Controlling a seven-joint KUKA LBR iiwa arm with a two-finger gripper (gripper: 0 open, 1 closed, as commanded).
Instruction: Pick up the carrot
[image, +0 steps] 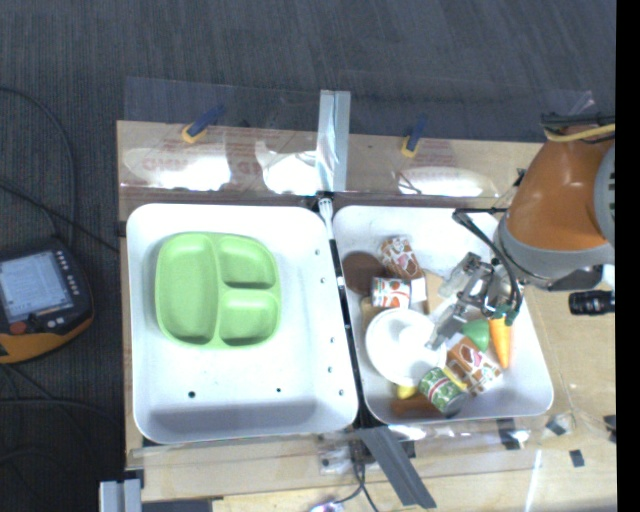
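Although the pincer (470, 300) hangs over the right bin (540, 395), whether it grips anything I cannot tell, with the carrot (500, 340) lying just beside it, rightward, long axis pointing toward the bin's near wall.

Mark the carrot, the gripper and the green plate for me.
carrot (501, 343): camera view, middle of the orange body, right bin.
gripper (462, 305): camera view, midway between the fingertips, left of the carrot.
green plate (185, 290): camera view, floor of its large compartment, left bin.
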